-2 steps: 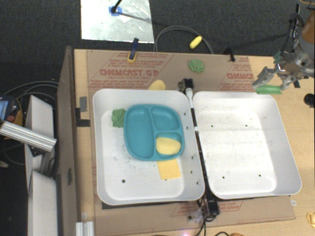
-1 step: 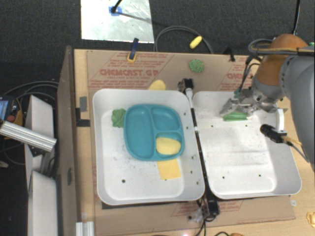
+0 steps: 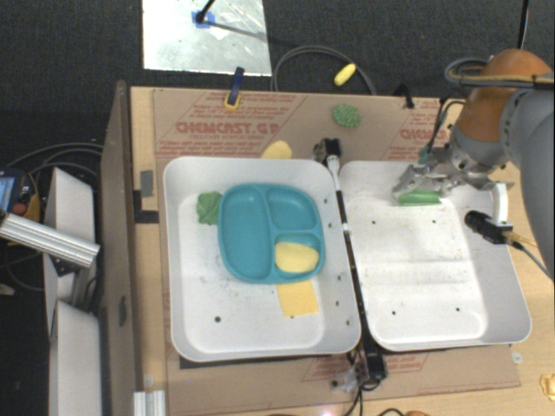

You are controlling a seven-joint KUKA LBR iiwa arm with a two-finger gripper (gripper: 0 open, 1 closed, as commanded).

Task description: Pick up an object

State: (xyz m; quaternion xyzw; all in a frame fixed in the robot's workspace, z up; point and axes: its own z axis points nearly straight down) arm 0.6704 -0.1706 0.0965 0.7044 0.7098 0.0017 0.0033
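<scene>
Two white bins, arm at the right bin's far edge
Left shallow white bin (image 3: 186, 319) holds a teal divided plastic plate (image 3: 260, 224); in the right shallow white bin (image 3: 434, 319), the two-finger gripper (image 3: 422, 183) sits over a flat green object (image 3: 420, 198), grip state unclear

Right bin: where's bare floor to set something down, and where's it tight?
Right bin: free from the middle to the near rim, and beside the divider. Tight at its far edge, where the gripper hangs over a green object. Left bin: crowded by the blue tray.
</scene>
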